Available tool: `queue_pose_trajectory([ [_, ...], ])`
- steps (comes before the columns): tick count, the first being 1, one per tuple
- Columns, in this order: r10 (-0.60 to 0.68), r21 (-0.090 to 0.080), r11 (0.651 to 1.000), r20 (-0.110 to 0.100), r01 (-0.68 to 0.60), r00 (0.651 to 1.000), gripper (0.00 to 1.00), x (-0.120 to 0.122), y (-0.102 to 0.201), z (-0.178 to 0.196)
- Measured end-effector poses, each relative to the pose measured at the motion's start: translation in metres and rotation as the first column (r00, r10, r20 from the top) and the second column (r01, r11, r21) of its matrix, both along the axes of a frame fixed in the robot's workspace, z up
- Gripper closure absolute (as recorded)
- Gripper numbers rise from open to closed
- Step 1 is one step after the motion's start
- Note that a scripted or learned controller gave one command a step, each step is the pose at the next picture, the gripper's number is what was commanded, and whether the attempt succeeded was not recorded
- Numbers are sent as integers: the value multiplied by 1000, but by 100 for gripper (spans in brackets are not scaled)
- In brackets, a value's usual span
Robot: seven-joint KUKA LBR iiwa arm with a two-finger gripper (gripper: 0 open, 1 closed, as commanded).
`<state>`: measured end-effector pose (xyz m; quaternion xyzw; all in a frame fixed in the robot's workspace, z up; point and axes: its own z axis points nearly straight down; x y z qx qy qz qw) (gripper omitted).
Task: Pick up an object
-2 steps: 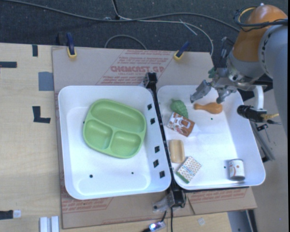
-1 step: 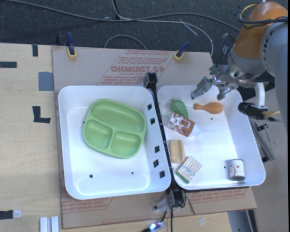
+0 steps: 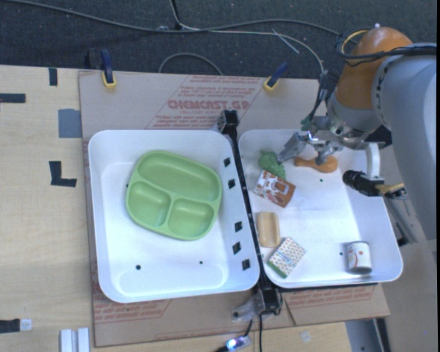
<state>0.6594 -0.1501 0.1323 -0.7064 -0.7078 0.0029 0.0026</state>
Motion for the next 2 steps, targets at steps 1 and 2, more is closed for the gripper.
queue_pose_trajectory([
  [1,-1,-5,1000,20,1,1000,0,4,-1,-23],
  [2,1,-1,1000,6,-1,1000,100,1,0,-20],
])
